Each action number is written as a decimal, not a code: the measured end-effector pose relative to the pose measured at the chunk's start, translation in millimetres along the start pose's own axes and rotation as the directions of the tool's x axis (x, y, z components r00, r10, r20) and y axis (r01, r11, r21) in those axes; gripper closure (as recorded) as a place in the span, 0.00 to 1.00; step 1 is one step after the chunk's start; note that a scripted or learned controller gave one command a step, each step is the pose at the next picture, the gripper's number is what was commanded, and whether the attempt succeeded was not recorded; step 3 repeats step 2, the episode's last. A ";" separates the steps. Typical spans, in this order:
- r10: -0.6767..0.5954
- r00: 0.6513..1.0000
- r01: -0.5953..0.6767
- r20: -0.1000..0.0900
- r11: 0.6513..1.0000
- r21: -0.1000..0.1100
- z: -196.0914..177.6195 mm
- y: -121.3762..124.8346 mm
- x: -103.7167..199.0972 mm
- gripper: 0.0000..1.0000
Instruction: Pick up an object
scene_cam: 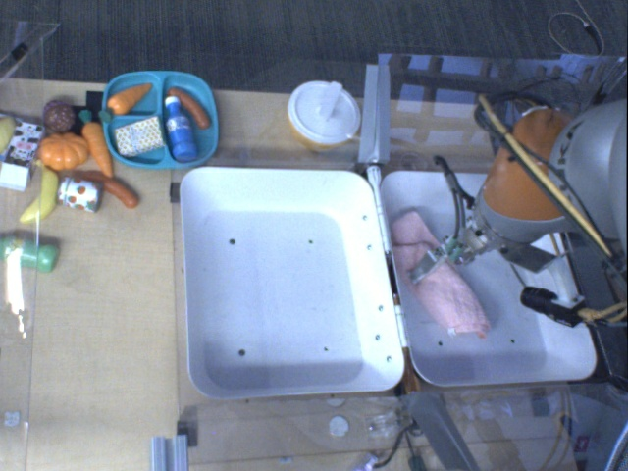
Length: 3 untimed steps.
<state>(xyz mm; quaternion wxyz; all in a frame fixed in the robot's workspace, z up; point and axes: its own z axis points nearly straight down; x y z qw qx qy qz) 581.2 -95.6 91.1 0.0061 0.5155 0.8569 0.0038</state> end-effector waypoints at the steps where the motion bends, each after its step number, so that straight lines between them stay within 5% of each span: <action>1: -0.001 1.000 0.001 0.002 1.000 -0.007 -12.4 3.2 0.2 1.00; 2: 0.204 0.979 -0.204 -0.002 0.979 0.010 -93.9 70.5 10.4 1.00; 3: 0.204 0.979 -0.204 -0.002 0.979 0.010 -93.9 70.5 10.4 1.00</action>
